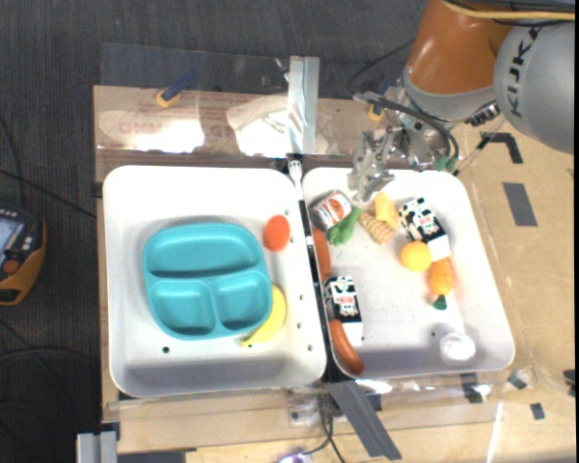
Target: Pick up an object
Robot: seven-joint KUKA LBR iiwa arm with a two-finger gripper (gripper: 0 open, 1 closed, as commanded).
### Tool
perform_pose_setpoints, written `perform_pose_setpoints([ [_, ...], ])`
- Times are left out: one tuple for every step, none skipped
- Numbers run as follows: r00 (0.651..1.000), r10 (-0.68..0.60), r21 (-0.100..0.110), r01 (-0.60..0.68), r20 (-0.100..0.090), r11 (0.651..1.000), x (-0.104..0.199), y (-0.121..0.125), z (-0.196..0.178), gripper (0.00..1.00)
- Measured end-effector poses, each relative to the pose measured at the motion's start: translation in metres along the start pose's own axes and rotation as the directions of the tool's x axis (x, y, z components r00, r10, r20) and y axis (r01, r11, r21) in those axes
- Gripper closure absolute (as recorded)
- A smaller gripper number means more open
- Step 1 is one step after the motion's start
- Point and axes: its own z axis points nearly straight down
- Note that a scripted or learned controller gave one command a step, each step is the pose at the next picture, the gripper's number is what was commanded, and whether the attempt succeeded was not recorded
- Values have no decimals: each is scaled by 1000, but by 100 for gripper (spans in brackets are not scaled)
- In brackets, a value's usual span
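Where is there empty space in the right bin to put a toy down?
Bare floor lies mid-bin, between the cow-print carton, the orange and the white cap. The top is crowded: gripper, can, lemon. The sausage lines the left wall.

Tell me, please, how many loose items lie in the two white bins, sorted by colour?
Teal: 1, divided tray
Yellow: 2, banana, lemon-like ball
Orange: 2, ball, carrot
Black-and-white: 2, cow-print cartons
Reddish-brown: 1, sausage
Tan: 1, ridged piece
White: 1, small cup
Mixed: 1, can
Total: 11
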Motion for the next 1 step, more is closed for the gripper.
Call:
perform_pose_setpoints([
  [1000,18,1,-18,-5,1000,91,-103,107,100],
])
